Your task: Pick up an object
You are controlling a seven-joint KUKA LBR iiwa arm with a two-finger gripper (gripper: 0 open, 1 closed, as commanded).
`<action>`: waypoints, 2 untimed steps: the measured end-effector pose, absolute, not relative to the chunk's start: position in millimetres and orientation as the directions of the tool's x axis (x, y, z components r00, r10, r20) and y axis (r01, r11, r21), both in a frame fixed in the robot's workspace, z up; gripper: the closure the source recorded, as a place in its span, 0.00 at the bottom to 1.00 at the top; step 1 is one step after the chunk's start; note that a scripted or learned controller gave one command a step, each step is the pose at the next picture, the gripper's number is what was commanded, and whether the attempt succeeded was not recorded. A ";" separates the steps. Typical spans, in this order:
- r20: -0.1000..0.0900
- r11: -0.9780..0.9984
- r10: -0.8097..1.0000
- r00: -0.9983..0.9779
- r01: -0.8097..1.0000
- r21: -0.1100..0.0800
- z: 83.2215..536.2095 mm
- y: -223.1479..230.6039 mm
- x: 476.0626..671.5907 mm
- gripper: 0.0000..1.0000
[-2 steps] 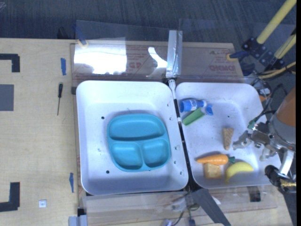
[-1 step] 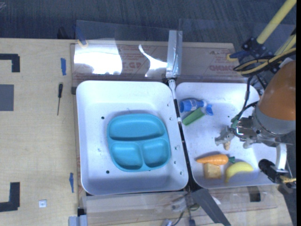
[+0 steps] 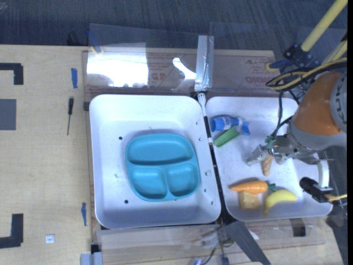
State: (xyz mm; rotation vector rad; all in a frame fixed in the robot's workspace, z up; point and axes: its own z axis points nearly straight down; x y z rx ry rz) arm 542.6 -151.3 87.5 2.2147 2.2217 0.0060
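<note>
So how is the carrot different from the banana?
The carrot is orange with a green tip and lies straight; the banana is yellow and curved. The carrot sits nearer the bin's middle divider, the banana nearer the arm's side. Both are toy foods lying in the right bin, close together.

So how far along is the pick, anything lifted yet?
Nothing looks lifted. The pincer is down in the right bin, at a small tan piece; whether it has a grip is unclear. The carrot, banana and blue bottle lie in the bin. Securing and lifting remain.
</note>
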 end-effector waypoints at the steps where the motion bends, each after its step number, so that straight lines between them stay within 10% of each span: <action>1: -0.001 -0.035 0.999 0.035 0.999 0.008 87.5 -115.6 558.4 0.00; 2: -0.002 -0.036 0.999 0.036 0.999 0.014 99.6 -115.8 560.1 1.00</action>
